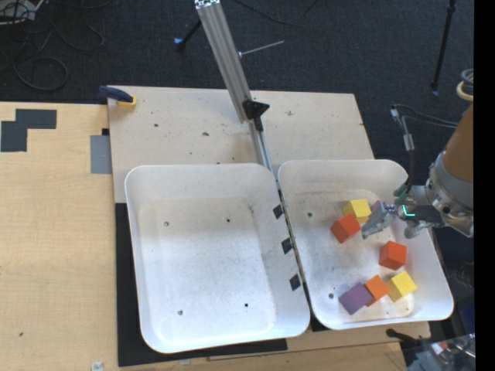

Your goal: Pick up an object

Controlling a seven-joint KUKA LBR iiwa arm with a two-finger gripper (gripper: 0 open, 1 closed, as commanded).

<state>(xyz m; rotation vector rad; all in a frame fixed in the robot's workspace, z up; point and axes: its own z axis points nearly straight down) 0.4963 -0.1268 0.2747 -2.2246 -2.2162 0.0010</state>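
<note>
Several small blocks lie in the right bin (325, 178). A yellow cube (359, 209) and a red cube (345, 227) sit side by side near the bin's middle. Another red cube (393, 254) lies further to the front right. A purple block (356, 297), an orange block (377, 287) and a yellow block (402, 284) cluster at the front. My gripper (378, 220) reaches in from the right, low over the bin, just right of the yellow and red cubes. Its grey fingers (374, 224) look spread, with nothing between them.
The left bin (147, 184) stands beside the right one, with small black clips (286, 245) along their shared rim. A slanted aluminium bar (230, 60) rises behind the bins. A wooden tabletop (46, 238) lies to the left.
</note>
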